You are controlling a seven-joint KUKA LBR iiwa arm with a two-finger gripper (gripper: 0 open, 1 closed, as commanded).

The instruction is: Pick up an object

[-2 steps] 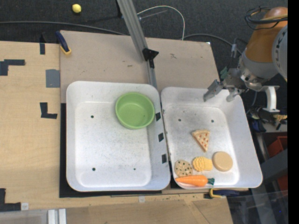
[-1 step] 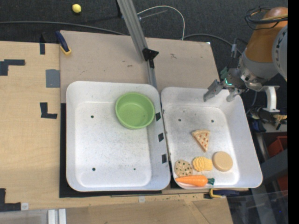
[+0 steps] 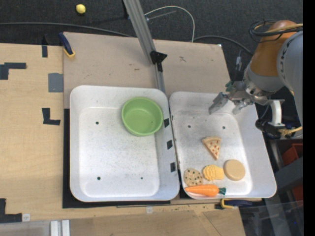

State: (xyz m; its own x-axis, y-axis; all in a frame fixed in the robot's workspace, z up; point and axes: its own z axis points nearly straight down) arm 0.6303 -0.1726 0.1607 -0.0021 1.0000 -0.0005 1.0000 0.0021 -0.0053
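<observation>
Claw spread wide and holding nothing, hanging over the back of the right bin

Its two fingers splay apart above bare white floor, well short of the toy food bunched at the near end: a pizza slice, a cookie, corn, a tan disc and a carrot along the rim; the green bowl sits alone in the left bin, out of the arm's way

Left bin: bowl at its far right part.
Right bin: pizza slice mid; cracker, corn, round biscuit in a row nearer; carrot at near edge.
Gripper: over right bin's far edge.
</observation>
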